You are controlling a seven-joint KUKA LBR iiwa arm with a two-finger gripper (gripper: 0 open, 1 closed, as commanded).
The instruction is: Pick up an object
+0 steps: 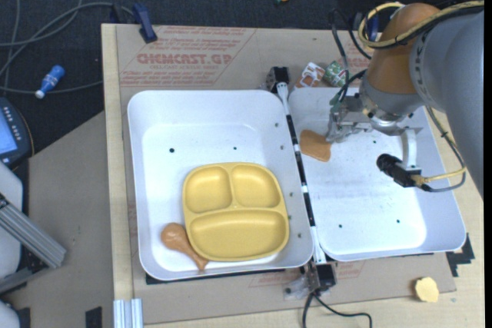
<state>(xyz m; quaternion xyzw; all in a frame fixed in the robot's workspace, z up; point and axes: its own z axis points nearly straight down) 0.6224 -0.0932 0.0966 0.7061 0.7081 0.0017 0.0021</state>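
Here, one tan food piece (315, 145) lies at the left edge of the right bin (369, 234), just left of the gripper (336, 127); whether the fingers are released or clenched cannot be told. The left bin (154, 127) holds one yellow divided plate (234, 211) and one toy drumstick (182, 242).

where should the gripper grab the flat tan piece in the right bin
Across the narrow sides of the tan piece, from straight above. It lies flat near the divider wall of the right bin, so a side approach looks blocked. The gripper hovers beside it.
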